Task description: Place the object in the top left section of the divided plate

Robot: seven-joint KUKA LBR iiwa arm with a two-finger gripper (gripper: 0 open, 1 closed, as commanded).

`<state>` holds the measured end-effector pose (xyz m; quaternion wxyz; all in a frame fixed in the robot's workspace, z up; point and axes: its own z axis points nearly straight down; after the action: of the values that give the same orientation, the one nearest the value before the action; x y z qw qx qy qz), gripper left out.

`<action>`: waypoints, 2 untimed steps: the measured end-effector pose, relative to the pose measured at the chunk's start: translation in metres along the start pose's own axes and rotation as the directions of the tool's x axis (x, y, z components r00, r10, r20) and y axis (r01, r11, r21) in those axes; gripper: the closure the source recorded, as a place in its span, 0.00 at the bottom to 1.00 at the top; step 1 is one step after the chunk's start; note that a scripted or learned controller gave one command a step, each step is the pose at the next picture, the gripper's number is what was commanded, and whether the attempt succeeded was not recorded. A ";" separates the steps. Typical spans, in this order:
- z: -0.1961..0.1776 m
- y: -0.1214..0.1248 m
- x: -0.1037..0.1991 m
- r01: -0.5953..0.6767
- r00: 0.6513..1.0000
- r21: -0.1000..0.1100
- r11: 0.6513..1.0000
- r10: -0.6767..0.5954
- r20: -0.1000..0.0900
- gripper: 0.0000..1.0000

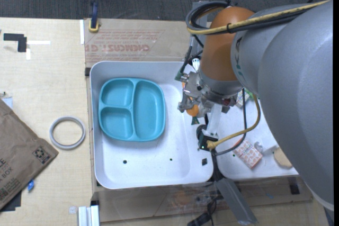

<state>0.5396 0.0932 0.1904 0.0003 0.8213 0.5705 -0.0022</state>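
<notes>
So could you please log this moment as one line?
arm: over bins' divide | gripper: right of divided plate | top left section: bare | placement: not done

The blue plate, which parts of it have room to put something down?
All three sections of the blue plate look bare: the top left one, the bottom left one and the long right one. The white bin floor below the plate is open too. It gets crowded at the bin's right rim, where the gripper and cables hang.

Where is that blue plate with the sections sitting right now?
The blue divided plate lies in the left white bin, toward its upper left part, just left of the gripper.
</notes>
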 end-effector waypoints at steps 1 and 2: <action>0.038 -0.011 0.040 -0.004 1.000 0.003 1.000 0.004 0.001 1.00; -0.051 -0.037 0.072 -0.180 0.984 0.000 0.984 0.180 0.000 1.00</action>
<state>0.5308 0.1740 0.2411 0.0006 0.8696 0.4938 -0.0023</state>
